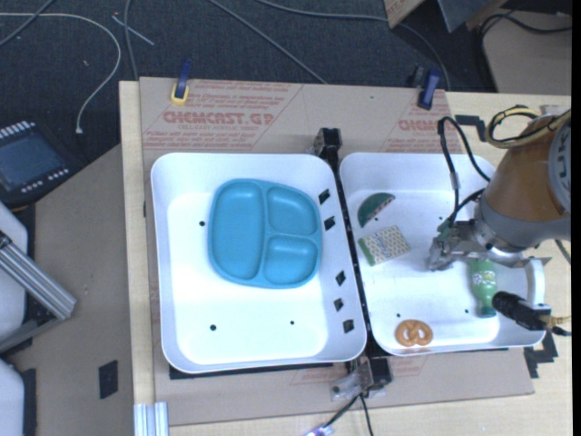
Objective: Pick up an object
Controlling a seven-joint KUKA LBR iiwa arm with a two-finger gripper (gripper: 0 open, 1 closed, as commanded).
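Four small things lay in the right bin (427, 175), all close to the pincer (447, 251), which hung low over the bin floor; whether its tips were apart or together could not be told, and nothing could be seen gripped in it. Just beside the pincer, toward the arm, sat a green bottle-like toy (484, 286). It looked like light, hard plastic, smooth and rounded, so it would likely roll or slip unless taken across its narrow middle. Away from the arm, near the pincer, lay a flat patterned sponge (383, 243), probably soft and light; it sat low, so the tips would need to reach down to its two long edges. Beyond the sponge, further from the pincer, was a green wedge (375, 208), seemingly stiff and light, with sloped faces that might squirt out. Toward the bin's near rim lay a pretzel-shaped piece (414, 333), thin and probably rigid, best pinched across one loop. Well apart from the pincer, the left bin (182, 271) held a blue divided plate (265, 232).
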